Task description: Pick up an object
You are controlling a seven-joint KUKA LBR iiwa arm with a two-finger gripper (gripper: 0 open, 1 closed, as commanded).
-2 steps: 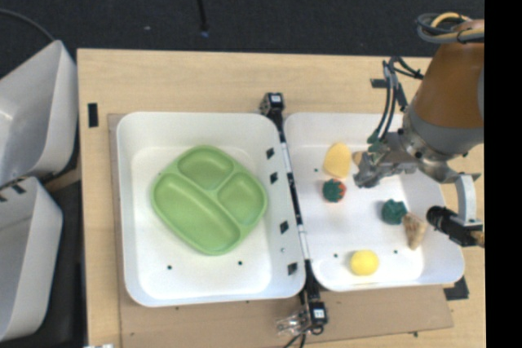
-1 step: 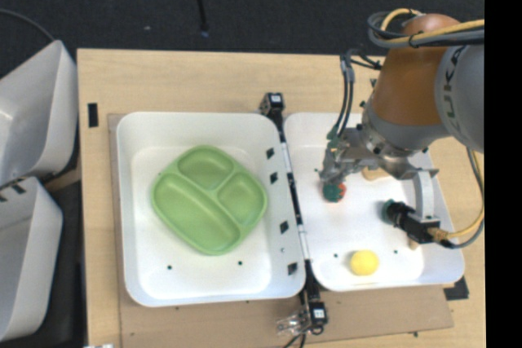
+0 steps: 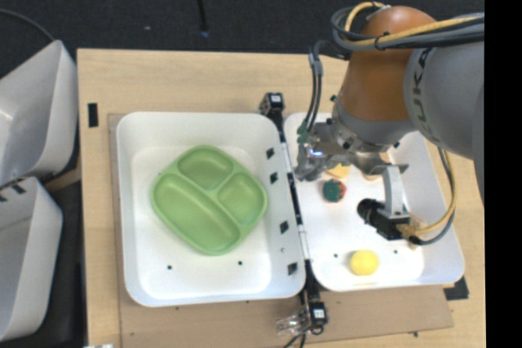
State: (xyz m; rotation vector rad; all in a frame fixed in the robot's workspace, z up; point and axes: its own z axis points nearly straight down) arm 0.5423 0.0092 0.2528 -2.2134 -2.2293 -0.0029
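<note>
Reaching in from the right over the right bin [image 3: 432,261]: grey arm [image 3: 444,94] with its orange band, wrist low above the bin's upper left part, gripper [image 3: 314,163] close to the divider between the bins, state of the hand impossible to tell. In the left bin [image 3: 130,257], well apart from the hand: a green divided plate [image 3: 209,198]. In the right bin, from larger to smaller: yellow ball [image 3: 364,262] near the front edge, well apart from the gripper; green ball [image 3: 333,191] just below and right of the gripper; small yellow piece [image 3: 338,172] just beside it, partly hidden under the wrist.

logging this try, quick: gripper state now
gripper: cannot be told; it sits low in the right bin, near the green ball.
</note>
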